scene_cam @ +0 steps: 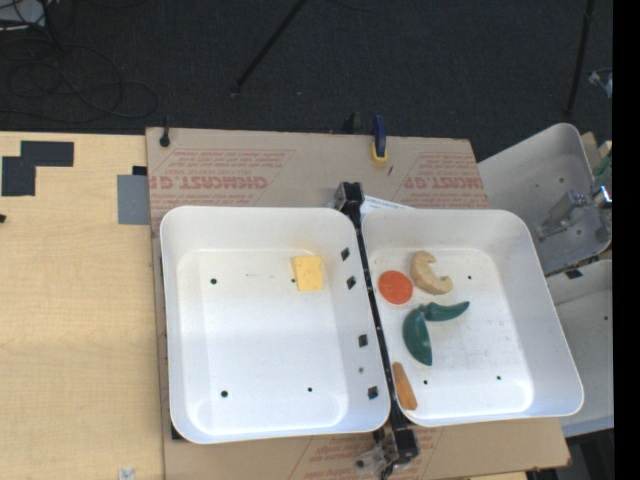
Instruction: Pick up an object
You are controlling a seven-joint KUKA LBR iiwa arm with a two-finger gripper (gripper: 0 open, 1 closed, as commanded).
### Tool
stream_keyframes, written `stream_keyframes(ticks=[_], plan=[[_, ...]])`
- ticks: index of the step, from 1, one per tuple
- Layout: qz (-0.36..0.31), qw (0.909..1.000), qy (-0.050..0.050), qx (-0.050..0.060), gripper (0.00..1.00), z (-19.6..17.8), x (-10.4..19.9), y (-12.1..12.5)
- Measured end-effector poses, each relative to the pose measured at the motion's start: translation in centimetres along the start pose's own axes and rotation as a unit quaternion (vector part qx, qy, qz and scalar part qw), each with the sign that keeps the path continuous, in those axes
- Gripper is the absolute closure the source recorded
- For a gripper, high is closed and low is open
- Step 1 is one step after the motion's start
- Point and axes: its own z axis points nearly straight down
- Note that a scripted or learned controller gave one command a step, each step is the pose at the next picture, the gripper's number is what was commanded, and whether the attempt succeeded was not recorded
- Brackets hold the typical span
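The left bin (250, 358) holds one yellow block (308, 273), well apart from its walls. The right bin (505, 268) holds a green curved piece (418, 336), a tan crescent (431, 273) and an orange disc (395, 287) (closely grouped). The lone block looks the safest pick: descend centred, squarely across its flat sides

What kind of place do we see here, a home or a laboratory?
Probably a robotics laboratory: two white bins clamped on a cardboard sheet, toy-like pieces such as a yellow block, and cables on the dark floor.
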Motion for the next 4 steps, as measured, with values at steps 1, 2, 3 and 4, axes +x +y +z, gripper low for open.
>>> stream_keyframes(ticks=[1, 2, 3, 4], plan=[[-0.002, 1.0000, 0.003, 0.005, 0.00, 10.7, 5.4, 4.0], [-0.001, 1.0000, 0.000, 0.000, 0.00, 26.9, 11.0, 5.3], [0.002, 1.0000, -0.001, -0.002, 1.00, 24.9, 10.6, 5.5], [-0.003, 1.0000, 0.001, -0.005, 1.00, 16.3, 17.4, 9.6]])
